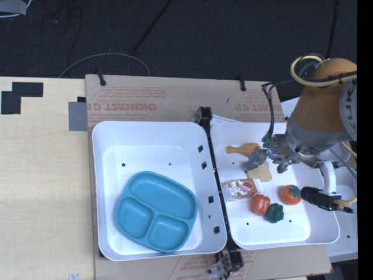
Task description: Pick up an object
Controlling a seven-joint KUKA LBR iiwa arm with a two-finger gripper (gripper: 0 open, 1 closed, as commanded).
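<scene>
In the right bin [326,232] lie several small items: a tan drumstick [240,149], a pale yellow wedge [263,173], a printed snack packet [240,188], a red pepper [260,203], a green broccoli piece [275,213] and an orange tomato [290,194]. My gripper [268,163] hangs over the bin's upper middle, just above the yellow wedge and right of the drumstick. It looks open, with its fingers [255,160] spread to either side and nothing held between them.
The left bin [105,156] holds a blue divided plate [156,210]. A black divider [213,174] runs between the two bins. The arm's orange band [326,98] and cables [326,198] hang over the right bin's right side.
</scene>
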